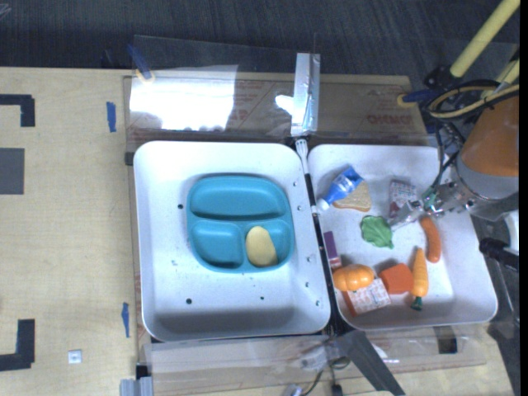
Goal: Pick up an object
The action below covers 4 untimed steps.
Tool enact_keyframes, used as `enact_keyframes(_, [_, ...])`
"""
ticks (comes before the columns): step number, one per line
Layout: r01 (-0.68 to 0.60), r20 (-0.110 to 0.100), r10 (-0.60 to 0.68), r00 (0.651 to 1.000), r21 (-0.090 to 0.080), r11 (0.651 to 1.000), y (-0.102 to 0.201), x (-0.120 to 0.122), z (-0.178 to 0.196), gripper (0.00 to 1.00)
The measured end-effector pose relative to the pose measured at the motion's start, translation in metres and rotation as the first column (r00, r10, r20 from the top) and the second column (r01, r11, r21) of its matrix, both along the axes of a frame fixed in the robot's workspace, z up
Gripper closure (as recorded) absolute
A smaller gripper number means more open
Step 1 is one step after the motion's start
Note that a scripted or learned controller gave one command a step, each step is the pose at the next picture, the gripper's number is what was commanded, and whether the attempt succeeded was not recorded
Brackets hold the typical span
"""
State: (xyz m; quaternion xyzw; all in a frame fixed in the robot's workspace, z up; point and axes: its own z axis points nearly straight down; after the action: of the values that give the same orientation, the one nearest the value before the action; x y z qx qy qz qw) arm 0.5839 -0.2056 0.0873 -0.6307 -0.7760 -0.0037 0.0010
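Gripper [410, 209] sits low in the right bin [483, 299] beside green leaf [377, 231]; its grip cannot be made out.

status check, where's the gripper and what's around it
Gripper low in right bin, grip state unclear. Nearest: green leafy piece, orange sausage-shaped piece. Yellow item sits in blue tray, left bin.

Blue tray [216, 213] (yellow potato [261, 246] inside), white bins [157, 246].
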Motion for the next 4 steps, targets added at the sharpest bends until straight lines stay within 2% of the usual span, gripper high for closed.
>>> enact_keyframes(1, [0.002,0.008,-0.002,1.000,-0.006,1.000,-0.002,0.002,0.012,1.00])
enact_keyframes(2, [0.001,0.006,-0.001,1.000,-0.005,1.000,-0.001,0.002,0.011,0.00])
enact_keyframes(3, [-0.108,-0.001,0.108,0.994,-0.007,0.994,0.000,0.001,-0.001,0.00])
enact_keyframes(4, [-0.107,0.008,0.107,0.994,-0.010,0.994,0.000,0.004,0.012,1.00])
